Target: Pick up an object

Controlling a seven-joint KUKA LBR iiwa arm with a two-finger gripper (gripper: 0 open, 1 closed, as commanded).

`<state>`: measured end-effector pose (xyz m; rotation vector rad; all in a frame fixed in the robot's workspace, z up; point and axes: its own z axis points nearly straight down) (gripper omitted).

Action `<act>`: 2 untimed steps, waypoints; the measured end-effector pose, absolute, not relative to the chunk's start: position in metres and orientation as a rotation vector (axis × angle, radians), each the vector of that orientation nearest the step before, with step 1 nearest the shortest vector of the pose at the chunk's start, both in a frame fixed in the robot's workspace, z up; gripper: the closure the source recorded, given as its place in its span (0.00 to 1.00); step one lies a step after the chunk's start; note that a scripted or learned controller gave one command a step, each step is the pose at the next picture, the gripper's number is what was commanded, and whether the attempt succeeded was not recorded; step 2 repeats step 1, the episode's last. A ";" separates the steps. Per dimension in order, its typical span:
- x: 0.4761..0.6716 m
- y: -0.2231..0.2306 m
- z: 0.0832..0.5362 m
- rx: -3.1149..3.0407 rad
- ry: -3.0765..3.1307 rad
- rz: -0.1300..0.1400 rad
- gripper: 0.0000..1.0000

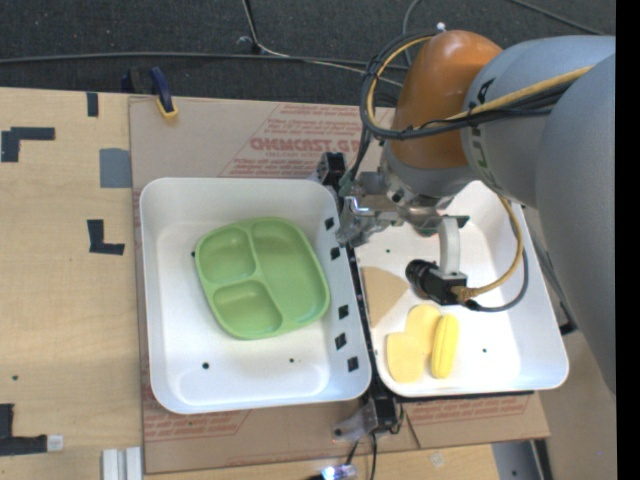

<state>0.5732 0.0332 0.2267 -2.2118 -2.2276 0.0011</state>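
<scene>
A green divided plate lies flat in the left white bin. In the right white bin, near the front, a bright yellow oval piece rests against a paler yellow block. A tan flat piece lies just behind them by the bin's left wall. My gripper hangs low at the back left corner of the right bin, close to the wall shared by the two bins. It is well behind the yellow pieces and to the right of the plate.
The grey arm with its orange band covers the back of the right bin. A black fitting on a cable hangs from the arm over the bin's middle. Both bins sit on a cardboard sheet on the wooden bench.
</scene>
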 end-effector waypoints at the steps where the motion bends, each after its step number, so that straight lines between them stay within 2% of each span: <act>1: 0.561 0.079 0.233 -2.212 -2.227 0.001 1.00; 2: 0.561 0.079 0.233 -2.212 -2.227 0.001 1.00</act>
